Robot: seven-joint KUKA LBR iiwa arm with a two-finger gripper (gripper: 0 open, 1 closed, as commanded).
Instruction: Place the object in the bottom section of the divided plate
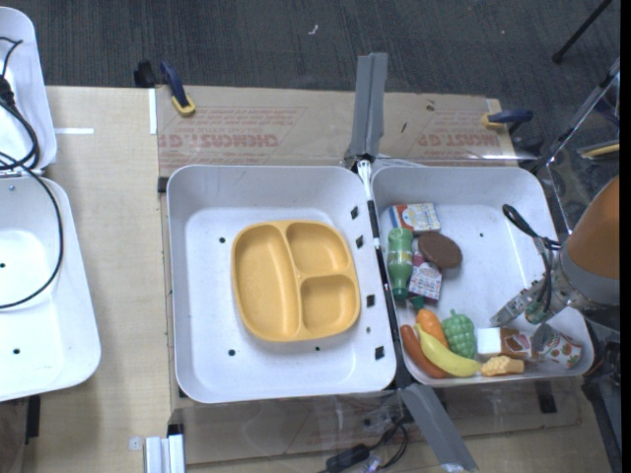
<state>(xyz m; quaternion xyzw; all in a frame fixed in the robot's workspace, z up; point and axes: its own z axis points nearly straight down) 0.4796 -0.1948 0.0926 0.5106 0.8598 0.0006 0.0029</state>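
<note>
The yellow divided plate [296,280] lies in the left bin [197,264], with a long section on its left and two smaller ones on its right; nothing lies in it. My gripper [521,314] is low over the right side of the right bin [473,190]. It looks open, with nothing between its fingers. Just below it lie a white cube [489,341] and some printed snack packets [540,347]. The orange-banded arm comes in from the right edge.
The right bin also holds a green bottle [399,259], a brown disc [441,251], small cartons [421,217], a carrot [430,323], a green bumpy toy [458,333], a banana [446,354], a red sausage [416,351] and a black-handled tool [523,223].
</note>
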